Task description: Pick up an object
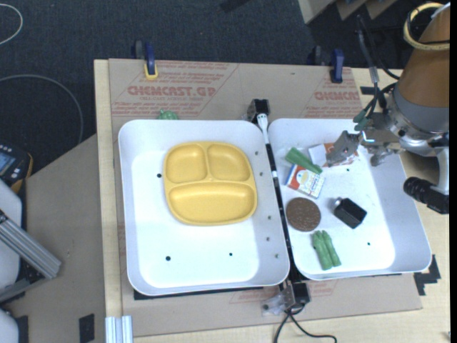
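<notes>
You are looking down on the desk (214, 91), where two white bins sit side by side on a brown board. The left bin (143, 213) carries a yellow tray (210, 183) with three compartments, set toward the bin's far half and lying flat. The right bin (389, 241) holds the small things you might pick. A green wedge (303, 159) lies near its far left corner, and just nearer you a white box (305, 183) with red and green print sits touching or almost touching it. A brown disc (303, 214) lies flat by the left wall, just in front of the box. A green pod (325, 250) lies near the front edge, just in front of the disc. A black block (350, 212) rests near the bin's middle, apart from the disc. A scrap of white and orange (330, 150) shows toward the far edge, partly hidden by the hand. The grey arm (421, 84) reaches in from the right, and its hand (348, 149) hangs over the far part of the right bin, near the wedge and the box. You cannot tell from here whether the hand is open or closed, and nothing is seen gripped in it.
</notes>
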Controlling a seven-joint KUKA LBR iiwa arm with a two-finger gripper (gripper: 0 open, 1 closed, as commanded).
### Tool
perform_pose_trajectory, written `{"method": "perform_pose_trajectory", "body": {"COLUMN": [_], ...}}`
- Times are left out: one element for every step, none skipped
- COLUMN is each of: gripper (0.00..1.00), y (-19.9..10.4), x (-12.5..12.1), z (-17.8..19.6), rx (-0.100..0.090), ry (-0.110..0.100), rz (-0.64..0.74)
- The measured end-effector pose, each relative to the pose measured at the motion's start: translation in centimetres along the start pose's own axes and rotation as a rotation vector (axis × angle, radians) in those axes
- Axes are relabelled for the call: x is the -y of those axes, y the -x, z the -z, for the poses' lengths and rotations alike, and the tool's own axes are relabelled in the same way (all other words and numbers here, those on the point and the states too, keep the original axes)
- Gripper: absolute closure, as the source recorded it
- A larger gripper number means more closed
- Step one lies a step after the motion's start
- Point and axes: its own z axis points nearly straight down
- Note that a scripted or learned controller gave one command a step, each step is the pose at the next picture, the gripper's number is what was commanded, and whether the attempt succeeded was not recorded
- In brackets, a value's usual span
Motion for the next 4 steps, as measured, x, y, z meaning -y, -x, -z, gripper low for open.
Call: {"method": "perform_pose_trajectory", "body": {"gripper": [1.00,1.00,1.00,1.00], "y": [0.0,-3.2,-2.6,3.4], "x": [-0.1,1.2,4.5,7.2], "z": [1.1,14.8,27.9,22.0], "rx": [0.001,0.001,0.002,0.001], "ry": [0.003,0.016,0.019,-0.004], "rz": [0.001,0.005,0.002,-0.007]}}
